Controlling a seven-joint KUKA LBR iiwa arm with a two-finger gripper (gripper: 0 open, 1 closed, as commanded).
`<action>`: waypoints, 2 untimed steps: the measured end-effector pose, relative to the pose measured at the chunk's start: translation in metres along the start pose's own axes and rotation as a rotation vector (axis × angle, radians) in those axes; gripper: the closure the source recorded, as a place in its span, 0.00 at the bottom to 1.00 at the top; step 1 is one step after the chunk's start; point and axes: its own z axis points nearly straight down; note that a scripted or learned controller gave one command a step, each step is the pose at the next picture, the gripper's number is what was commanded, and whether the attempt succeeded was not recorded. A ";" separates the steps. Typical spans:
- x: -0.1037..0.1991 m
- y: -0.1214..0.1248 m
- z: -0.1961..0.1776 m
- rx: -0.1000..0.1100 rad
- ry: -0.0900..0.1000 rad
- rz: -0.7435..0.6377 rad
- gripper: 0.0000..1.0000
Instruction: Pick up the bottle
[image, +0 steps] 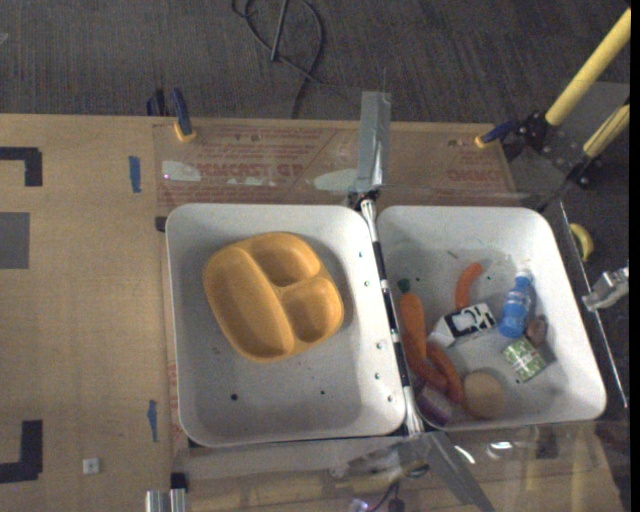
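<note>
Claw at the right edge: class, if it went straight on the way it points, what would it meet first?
Probably the right bin's rim, then the blue bottle; the claw is barely in view, so its height and heading are uncertain.

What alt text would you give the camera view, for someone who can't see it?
Overhead view of two white bins side by side: the right bin holds a small blue bottle among carrots, a black-and-white carton and other small items, while the left bin holds a yellow divided plate.
</note>
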 end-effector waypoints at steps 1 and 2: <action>-0.008 0.004 -0.017 -0.004 -0.004 -0.257 1.00; -0.007 -0.001 -0.030 -0.005 -0.006 -0.456 1.00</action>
